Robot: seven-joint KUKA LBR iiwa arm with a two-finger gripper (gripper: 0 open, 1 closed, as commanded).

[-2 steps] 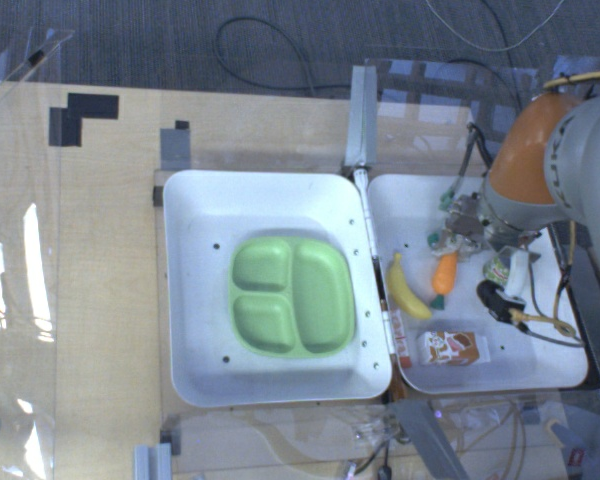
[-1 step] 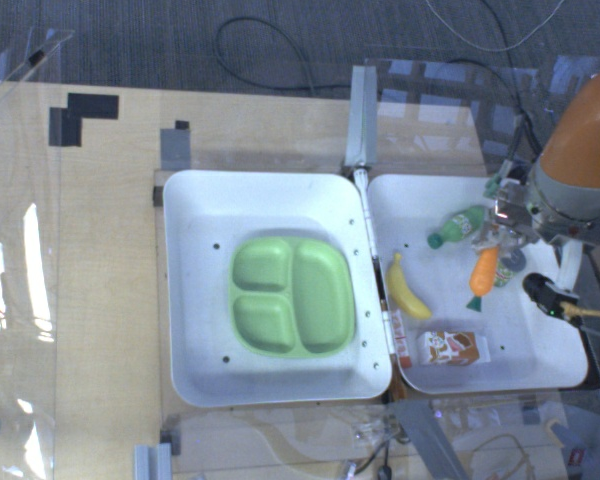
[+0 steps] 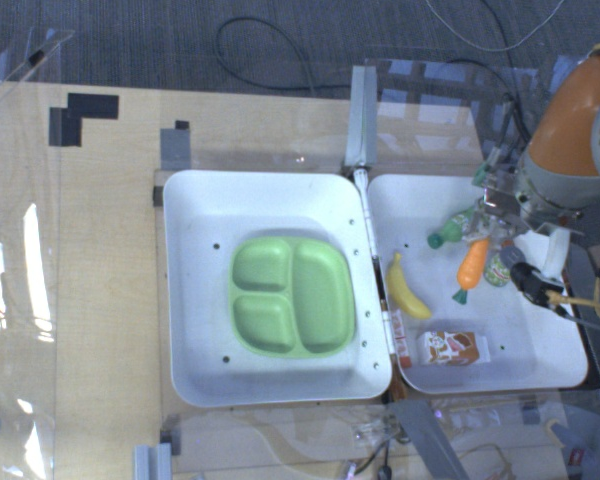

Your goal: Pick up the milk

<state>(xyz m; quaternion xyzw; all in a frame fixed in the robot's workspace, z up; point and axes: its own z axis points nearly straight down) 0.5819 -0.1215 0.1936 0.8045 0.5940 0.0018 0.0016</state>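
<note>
Looking down on a wooden bench [image 3: 100, 268] holding two white bins side by side. Seeing a green tray [image 3: 292, 296] with three hollows sitting in the middle of the left bin [image 3: 185, 268].

Finding the milk [image 3: 452, 348], a small brown and white carton, lying flat near the front edge of the right bin [image 3: 545, 353]. Lying apart from the other things there, with nothing touching it.

Spotting a yellow banana [image 3: 408, 290] lying by the left wall of that bin, just up and left of the milk. Noticing an orange carrot [image 3: 471, 265] and a green bottle [image 3: 448, 232] lying close together further back.

Reaching in from the right: the grey arm [image 3: 580, 118] with its orange band. Hanging over the back right part of the right bin, right by the carrot and the bottle: the claw [image 3: 502, 233]. Staying well apart from the milk. Not being able to tell whether wide or narrow, or whether gripping anything.
</note>
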